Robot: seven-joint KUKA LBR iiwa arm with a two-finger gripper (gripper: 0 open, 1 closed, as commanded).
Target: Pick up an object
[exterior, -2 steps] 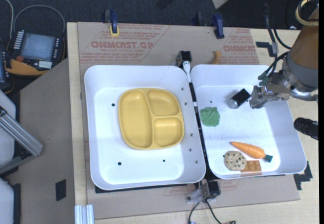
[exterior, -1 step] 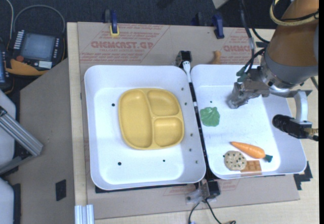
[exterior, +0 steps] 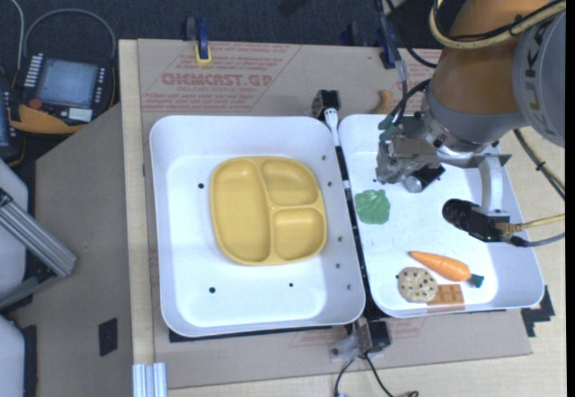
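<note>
Carrot (exterior: 439, 265) — tip pointing left.

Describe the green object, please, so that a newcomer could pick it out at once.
Start at the right-hand white bin, the one without the yellow divided tray. Along its left wall, just below the robot's hand, lies a small green lump. It is the only green item; the carrot and cookie lie nearer the front.

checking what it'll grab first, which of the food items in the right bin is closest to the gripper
The green leafy piece, just below the gripper. The carrot, cookie and cracker lie further off, along the bin's near edge.
</note>
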